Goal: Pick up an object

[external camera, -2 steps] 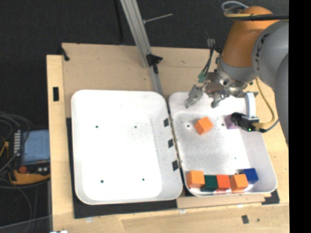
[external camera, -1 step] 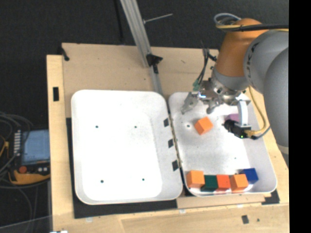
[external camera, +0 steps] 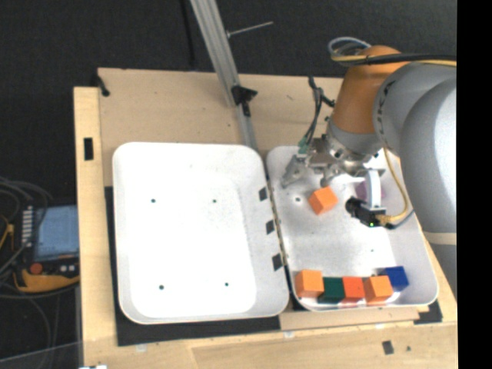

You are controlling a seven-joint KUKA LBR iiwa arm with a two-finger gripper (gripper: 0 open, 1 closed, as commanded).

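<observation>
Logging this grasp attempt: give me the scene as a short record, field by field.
arm: reaches in from the right, over the right bin
gripper: above the right bin's far end, finger state unclear
nearest object: orange block, lying alone on the bin floor just by the gripper
other objects: row along the near wall: orange cube, green cube, two more orange cubes, blue cube
left bin: white
held: nothing seen between the fingers

a robotics lab test cell. indicators: a plywood bench (external camera: 177,106) bearing two shallow white bins (external camera: 188,229), an industrial grey arm (external camera: 419,121), an aluminium mast (external camera: 219,48), loose cables (external camera: 19,206) and a pendant-like controller (external camera: 50,244) over black flooring.
</observation>
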